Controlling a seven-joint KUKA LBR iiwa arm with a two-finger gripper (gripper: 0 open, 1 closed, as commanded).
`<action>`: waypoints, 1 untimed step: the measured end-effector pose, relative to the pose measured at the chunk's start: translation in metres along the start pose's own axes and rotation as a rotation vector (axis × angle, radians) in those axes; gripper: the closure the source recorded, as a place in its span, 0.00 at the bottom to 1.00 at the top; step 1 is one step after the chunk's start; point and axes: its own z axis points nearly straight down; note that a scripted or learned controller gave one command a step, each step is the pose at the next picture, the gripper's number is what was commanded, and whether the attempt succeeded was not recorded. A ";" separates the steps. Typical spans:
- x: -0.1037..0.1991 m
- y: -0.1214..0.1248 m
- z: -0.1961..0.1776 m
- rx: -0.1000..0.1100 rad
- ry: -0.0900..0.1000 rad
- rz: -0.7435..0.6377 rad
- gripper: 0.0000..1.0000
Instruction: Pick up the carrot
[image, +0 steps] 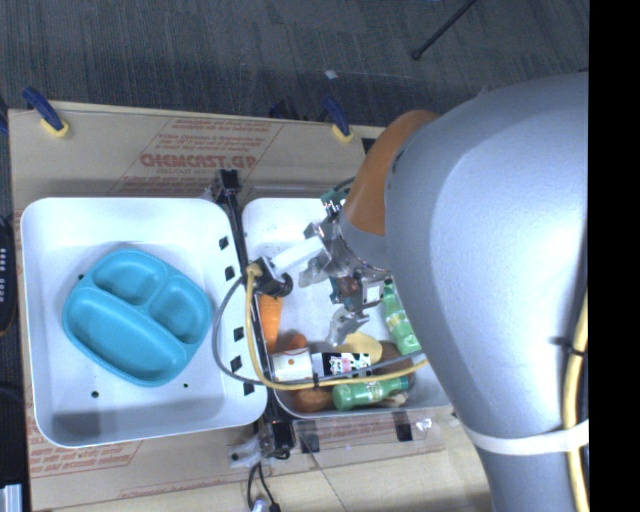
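The carrot (268, 320) is a short orange stick lying lengthwise against the left wall of the right bin (285, 215). A yellow and black cable crosses its upper end. My gripper (345, 305) hangs over the middle of that bin, to the right of the carrot and apart from it, pointing down toward the pile of items. Nothing shows between its jaws. The grey arm with its orange band (375, 190) hides most of the bin's right half.
Packed at the bin's front are a white carton with black patches (330, 365), a green bottle (372, 392), a second green bottle (398, 322) and brownish food pieces (292, 342). The left bin (50, 240) holds a blue divided plate (135, 315). Cables loop over the divider (238, 330).
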 end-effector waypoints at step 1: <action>0.000 0.000 0.000 0.000 0.000 0.000 0.00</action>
